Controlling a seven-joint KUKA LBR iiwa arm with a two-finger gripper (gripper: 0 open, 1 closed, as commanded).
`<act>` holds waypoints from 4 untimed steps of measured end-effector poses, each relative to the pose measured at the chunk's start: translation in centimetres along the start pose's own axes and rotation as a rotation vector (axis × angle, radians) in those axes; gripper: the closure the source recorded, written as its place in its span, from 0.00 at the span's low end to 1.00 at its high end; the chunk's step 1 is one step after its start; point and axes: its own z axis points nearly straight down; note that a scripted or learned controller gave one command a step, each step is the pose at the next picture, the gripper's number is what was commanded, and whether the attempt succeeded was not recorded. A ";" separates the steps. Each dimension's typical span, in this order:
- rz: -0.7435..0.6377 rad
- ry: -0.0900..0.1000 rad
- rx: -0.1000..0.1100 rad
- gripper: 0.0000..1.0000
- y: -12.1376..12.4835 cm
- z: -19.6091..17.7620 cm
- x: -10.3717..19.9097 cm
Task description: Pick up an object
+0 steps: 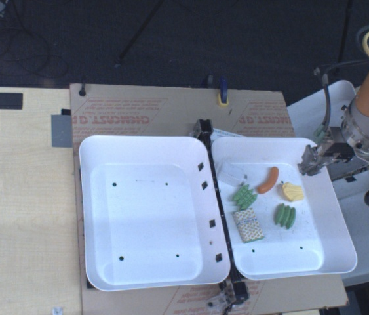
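Camera view looks down at a slant on two shallow white bins sitting side by side on a cardboard sheet [171,110]. All the action is in the right bin [331,258], whose floor holds five small things. The left bin [96,268] is off at 9 o'clock from it, and the two rims touch along a black clip strip [212,195].

Taking the middle of the right bin as the clock centre: an orange sausage-shaped piece [267,180] lies tilted at about 12 o'clock, a yellow chunk [293,191] (looks a bit like corn or cheese, too small to be sure) sits at roughly 2 o'clock just beside it, a green leafy toy [243,195] is at 10 o'clock, a pair of green pods [285,216] at 4 o'clock, and a flat patterned card or sponge [248,225] at 7 o'clock, just under the leafy one.

The gripper [307,161] comes in from the right and hangs over the bin's rim at about 2 o'clock, near the yellow chunk but apart from it. Nothing sits between the fingers, and honestly I cannot tell how wide the jaws stand, it's all dark blur there. A blue and yellow clamp [223,92] grips the cardboard's far edge at 12 o'clock.
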 end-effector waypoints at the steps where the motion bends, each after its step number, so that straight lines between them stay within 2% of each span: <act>1: 0.000 0.001 0.003 1.00 9.6 -4.6 6.9; 2: 0.001 0.004 0.022 1.00 2.7 1.1 16.1; 3: 0.004 0.002 0.017 1.00 1.1 0.7 22.1; 4: 0.014 -0.001 0.019 1.00 -2.5 2.6 16.8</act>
